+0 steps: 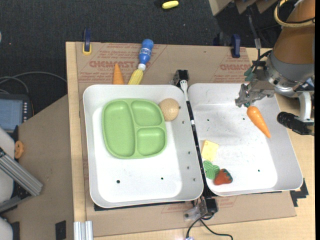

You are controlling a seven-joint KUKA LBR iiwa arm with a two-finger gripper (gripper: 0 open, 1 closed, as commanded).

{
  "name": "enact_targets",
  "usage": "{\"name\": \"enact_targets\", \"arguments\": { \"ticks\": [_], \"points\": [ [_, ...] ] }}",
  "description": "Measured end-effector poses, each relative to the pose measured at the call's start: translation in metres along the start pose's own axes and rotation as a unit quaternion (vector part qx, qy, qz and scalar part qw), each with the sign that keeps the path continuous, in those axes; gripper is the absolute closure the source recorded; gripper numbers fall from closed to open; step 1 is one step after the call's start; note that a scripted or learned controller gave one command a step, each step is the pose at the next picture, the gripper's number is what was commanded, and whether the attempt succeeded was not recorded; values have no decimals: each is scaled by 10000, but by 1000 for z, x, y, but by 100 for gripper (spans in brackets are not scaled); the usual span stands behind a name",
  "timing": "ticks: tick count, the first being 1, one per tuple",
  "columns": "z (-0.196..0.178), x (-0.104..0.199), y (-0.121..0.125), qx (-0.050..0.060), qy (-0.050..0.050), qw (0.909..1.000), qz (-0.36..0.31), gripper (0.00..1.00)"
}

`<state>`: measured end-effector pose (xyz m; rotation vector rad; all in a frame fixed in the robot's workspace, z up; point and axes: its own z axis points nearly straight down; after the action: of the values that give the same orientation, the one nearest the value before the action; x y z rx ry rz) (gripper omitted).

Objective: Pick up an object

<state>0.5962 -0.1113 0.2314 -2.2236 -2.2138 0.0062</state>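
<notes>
Step in hand: lining up a grasp on the orange plastic carrot (259, 120) in the right shallow white bin (280, 176). To do it well, drop straight down, straddle the thick top end across its width, then close. The grey two-finger gripper (246, 100) hovers at the bin's far edge; whether its fingers are wide or narrow, cannot tell. Carrot lies flat just beside and below the tips, slanting away, not held.

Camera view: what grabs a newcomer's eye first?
Likely the green divided plate filling much of the left bin, with a tan ball touching its upper right corner. Next, the orange carrot in the right bin, lying just below the gripper. A strawberry sits near that bin's front edge.
</notes>
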Motion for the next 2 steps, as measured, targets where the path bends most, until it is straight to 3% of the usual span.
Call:
{"name": "enact_targets", "arguments": {
  "ticks": [1,2],
  "points": [
    [0,-47,57,-53,-20,10000,-9,100],
    [-30,-13,72,-65,-4,10000,-41,100]
  ]
}}
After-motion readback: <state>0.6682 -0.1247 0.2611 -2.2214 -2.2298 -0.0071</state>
